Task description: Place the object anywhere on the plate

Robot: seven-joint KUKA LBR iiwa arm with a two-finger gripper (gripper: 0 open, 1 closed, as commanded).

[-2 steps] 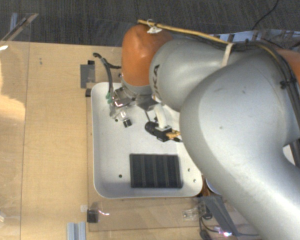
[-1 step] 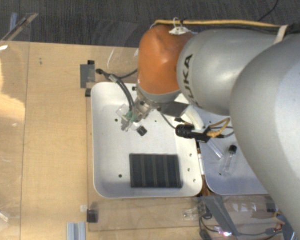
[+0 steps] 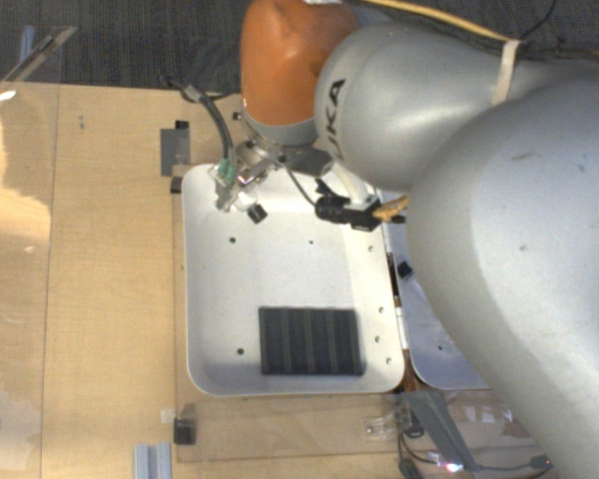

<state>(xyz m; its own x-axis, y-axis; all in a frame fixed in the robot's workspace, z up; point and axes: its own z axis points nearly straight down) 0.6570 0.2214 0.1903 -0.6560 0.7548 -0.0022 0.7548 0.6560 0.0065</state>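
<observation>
While the end effector (image 3: 235,190) hangs over the far-left corner of the left bin (image 3: 205,297) | its grip state I cannot tell | dark ribbed plate (image 3: 310,340) lies nearer the camera, toward the bin's front edge, well apart, long axis left-right | object: perhaps the small green bit at the tip, unclear.

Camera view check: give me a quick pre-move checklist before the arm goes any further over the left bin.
1. Gripper over the left bin's far left corner: ok.
2. Object held between the fingers: cannot tell; something small and green sits at the tip.
3. Dark ribbed plate lying flat at the bin's near edge: ok.
4. Plate surface unobstructed: ok.
5. Gripper above the plate: not ok, it is at the far end.
6. Right bin contents: cannot tell, arm covers it.
</observation>
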